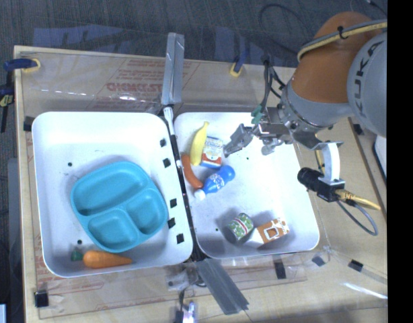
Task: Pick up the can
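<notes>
None of the lift done yet: can lying on its side near the front wall of the right bin, just beside a small carton, long axis slanting up-right. Gripper well apart at the back, grasping nothing, fingers seemingly spread.

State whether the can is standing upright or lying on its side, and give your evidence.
Lying on its side: the can shows its green label along its length and one round end, in the right bin.
</notes>
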Controlling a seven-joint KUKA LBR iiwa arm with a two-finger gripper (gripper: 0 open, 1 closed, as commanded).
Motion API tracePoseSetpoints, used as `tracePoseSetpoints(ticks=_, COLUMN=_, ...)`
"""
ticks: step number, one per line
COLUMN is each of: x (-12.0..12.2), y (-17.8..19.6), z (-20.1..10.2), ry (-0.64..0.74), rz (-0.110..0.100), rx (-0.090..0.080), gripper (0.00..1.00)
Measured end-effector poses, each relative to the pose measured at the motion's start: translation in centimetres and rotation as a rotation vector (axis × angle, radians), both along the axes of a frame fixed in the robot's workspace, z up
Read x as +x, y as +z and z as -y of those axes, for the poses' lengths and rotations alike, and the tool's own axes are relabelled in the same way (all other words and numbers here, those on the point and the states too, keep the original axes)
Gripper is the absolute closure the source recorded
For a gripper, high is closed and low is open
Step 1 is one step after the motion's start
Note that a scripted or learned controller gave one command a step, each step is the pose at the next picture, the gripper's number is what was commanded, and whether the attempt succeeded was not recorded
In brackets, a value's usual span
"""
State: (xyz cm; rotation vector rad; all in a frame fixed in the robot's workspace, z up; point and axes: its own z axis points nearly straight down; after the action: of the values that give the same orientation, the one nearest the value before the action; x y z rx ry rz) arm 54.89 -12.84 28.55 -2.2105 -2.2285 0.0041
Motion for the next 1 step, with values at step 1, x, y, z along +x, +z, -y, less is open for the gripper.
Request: tracePoseSetpoints(ticks=1, x=-6.21, y=-15.59, z=1.32, ry=-0.012, rz=-0.001, rx=0.001, gripper=0.00)
